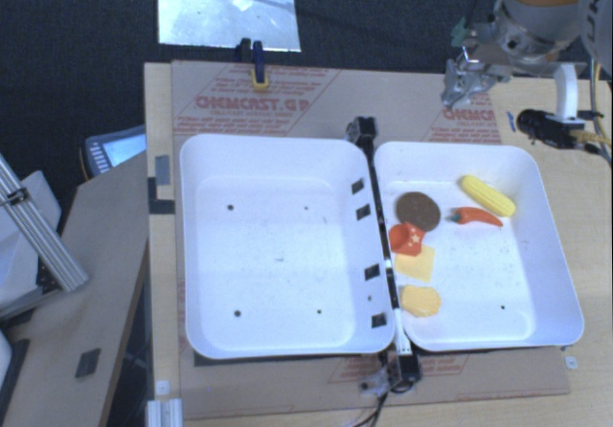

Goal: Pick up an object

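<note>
Grey metal, the pincer (466,90) hangs above the table (287,95) just beyond the right bin's (546,253) far rim, holding nothing; how far it is open I cannot tell. The objects lie below it in that bin: corn (488,195) and chili (476,217) nearest, then a brown disc (419,211), red piece (407,239), yellow slice (416,264) and chip (420,301).

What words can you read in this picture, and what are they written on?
"CHEMCAST GP" in red, printed backwards, on the brown board behind the left bin.
More red print on the same board behind the right bin, near the end effector: too blurred to read.
Faint red print on the board's front edge below the bins: too blurred to read.
</note>
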### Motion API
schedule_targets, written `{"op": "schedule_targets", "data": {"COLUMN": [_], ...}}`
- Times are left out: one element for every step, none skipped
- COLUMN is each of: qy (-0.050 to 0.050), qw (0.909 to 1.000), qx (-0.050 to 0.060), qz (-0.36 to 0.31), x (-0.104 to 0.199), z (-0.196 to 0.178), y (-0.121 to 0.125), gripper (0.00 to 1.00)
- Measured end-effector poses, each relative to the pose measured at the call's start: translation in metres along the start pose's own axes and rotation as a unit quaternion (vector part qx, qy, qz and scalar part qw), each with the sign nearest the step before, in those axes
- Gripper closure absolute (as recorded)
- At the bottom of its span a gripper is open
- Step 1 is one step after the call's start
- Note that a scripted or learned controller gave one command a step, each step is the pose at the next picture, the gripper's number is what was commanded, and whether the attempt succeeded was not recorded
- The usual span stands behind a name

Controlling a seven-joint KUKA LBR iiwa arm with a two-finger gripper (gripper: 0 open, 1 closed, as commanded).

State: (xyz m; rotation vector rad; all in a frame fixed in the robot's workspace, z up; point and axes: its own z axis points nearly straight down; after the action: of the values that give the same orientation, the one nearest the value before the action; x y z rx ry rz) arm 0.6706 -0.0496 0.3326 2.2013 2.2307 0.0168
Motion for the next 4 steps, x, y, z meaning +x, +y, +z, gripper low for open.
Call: {"op": "schedule_targets", "data": {"qy": [0.0, 0.0, 0.0, 0.001], "qw": [1.0, 1.0, 1.0, 1.0], "qx": [0.0, 0.004, 0.003, 0.002], "qz": [0.001, 0.002, 0.002, 0.001], "x": [0.069, 0.125, 0.192, 0.265], "z": [-0.082, -0.107, -0.133, -0.178], "y": [-0.001, 0.001, 0.002, 0.003], "gripper": [1.0, 1.0, 1.0, 1.0]}}
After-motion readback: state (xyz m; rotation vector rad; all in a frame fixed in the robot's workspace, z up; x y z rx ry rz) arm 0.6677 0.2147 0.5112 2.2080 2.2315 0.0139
